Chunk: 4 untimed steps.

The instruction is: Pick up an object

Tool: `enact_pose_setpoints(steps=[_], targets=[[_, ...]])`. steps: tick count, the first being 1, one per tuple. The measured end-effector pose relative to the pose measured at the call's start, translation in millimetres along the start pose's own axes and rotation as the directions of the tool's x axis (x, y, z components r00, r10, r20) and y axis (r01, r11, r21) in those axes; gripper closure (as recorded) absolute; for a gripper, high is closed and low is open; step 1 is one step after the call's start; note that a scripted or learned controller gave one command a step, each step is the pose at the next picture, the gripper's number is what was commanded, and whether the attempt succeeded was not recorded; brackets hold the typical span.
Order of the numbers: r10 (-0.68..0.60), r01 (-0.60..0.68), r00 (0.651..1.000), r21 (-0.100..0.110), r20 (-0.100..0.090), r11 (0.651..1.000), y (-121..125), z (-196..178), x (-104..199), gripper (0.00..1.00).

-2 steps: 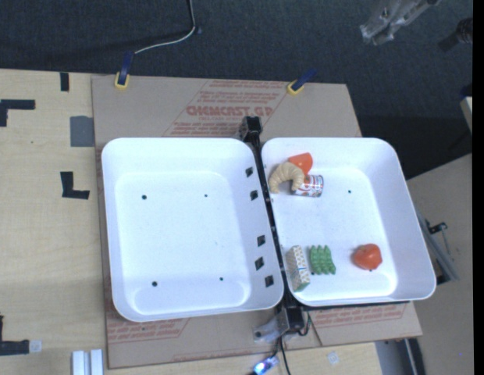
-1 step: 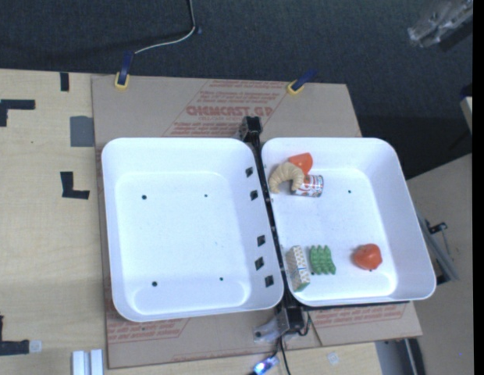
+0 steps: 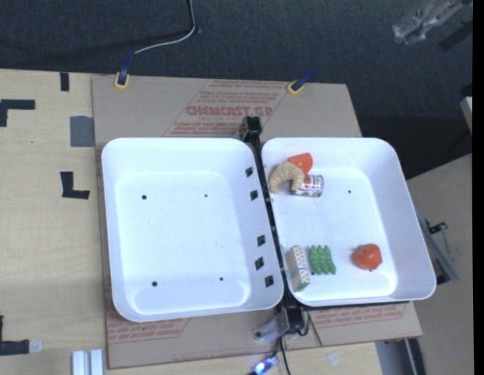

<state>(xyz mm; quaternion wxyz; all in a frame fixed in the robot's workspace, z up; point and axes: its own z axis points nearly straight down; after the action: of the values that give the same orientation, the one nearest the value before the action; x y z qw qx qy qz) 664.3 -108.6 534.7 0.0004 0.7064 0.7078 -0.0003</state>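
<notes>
The right bin (image 3: pixel 382 209) holds several small objects. A tan croissant-shaped piece (image 3: pixel 284 176) lies at its far left, touching an orange piece (image 3: pixel 302 162) and a small can (image 3: pixel 311 185) on its side. Near the front edge sit a white patterned box (image 3: pixel 297 268), a green studded block (image 3: pixel 322 260) and a red rounded object (image 3: pixel 368 257). My gripper (image 3: pixel 431 12) hangs blurred at the top right, well above and beyond the bins, over the dark floor and far from every object.
The left bin (image 3: pixel 179 225) sits beside the right one, joined by a row of black clips (image 3: pixel 261 241). Both rest on a cardboard sheet (image 3: pixel 226 108) on the wooden bench. A white cable (image 3: pixel 168 41) runs across the dark floor behind.
</notes>
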Motion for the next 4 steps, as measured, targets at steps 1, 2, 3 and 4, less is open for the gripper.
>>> enact_pose_setpoints(steps=[1, 2, 3, 4], targets=[[0.001, -0.001, 1.0, -0.001, 0.002, 1.0, 0, -10, -1, 1.0], [0.0, 0.0, 1.0, -0.002, 0.004, 1.0, 1, -20, 0, 1.0], [-0.001, 0.001, 1.0, -0.001, 0.005, 1.0, 1, -30, 1, 1.0], [-0.002, 0.002, 1.0, -0.002, 0.007, 1.0, 1, -40, 2, 1.0]])
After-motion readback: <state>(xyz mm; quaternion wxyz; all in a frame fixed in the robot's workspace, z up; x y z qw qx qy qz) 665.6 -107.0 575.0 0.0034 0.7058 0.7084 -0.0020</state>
